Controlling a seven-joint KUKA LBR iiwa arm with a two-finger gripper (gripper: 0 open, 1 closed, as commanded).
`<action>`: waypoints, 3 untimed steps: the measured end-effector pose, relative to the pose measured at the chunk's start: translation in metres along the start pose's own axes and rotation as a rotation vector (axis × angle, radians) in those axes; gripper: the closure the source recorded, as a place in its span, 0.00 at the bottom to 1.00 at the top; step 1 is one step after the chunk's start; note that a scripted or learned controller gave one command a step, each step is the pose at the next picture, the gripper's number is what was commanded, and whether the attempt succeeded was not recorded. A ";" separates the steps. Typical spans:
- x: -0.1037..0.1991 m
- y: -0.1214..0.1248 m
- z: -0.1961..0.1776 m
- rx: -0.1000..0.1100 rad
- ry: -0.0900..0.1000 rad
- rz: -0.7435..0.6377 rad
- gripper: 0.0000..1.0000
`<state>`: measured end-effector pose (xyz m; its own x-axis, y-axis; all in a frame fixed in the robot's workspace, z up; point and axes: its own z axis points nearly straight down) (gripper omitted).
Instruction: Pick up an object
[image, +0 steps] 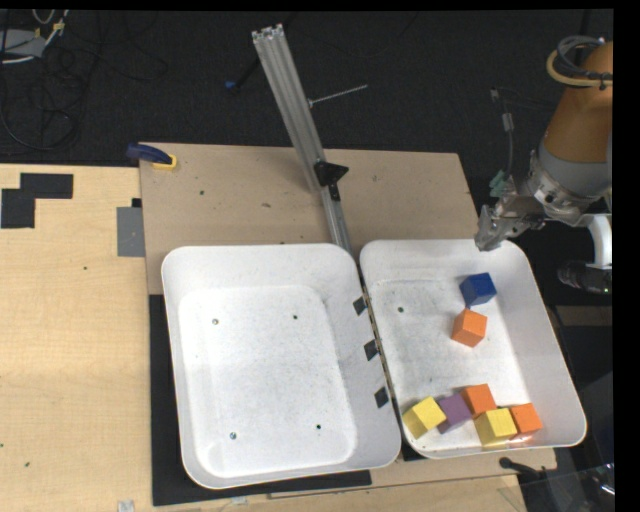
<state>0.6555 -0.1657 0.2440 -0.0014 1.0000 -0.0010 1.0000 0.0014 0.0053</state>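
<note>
Two shallow white bins sit side by side on your tabletop (250, 190), a wooden board seen from above at a slant. Your left bin (190, 275) shows only its speckled white floor. Your right bin (545, 310) holds seven small blocks.

Near its far end lies a blue block (478, 288), with an orange block (469, 327) just beside it, toward you. Well apart from those, along the near edge, five more cluster together: a yellow block (425, 414), a purple block (454, 409) touching it, an orange block (480, 398) just behind the purple one, another yellow block (495, 426), and an orange block (525, 418) at the right end.

Your arm (578, 125) reaches in from the right, with its orange band above the grey wrist. The gripper (489, 234) hangs over the far right corner of the right bin, near the blue block but apart from it. You cannot tell from this view whether the jaws are spread or pressed together, and no block sits between them.

A slanted metal rail (295, 110) rises behind the bins.
</note>
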 end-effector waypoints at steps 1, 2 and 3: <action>0.000 0.000 -0.010 0.005 0.001 -0.002 1.00; 0.047 -0.001 -0.013 0.008 0.003 -0.002 1.00; 0.094 -0.011 0.002 0.010 0.004 -0.002 1.00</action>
<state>0.6440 -0.0714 0.2417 -0.0036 1.0000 0.0026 1.0000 0.0036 -0.0051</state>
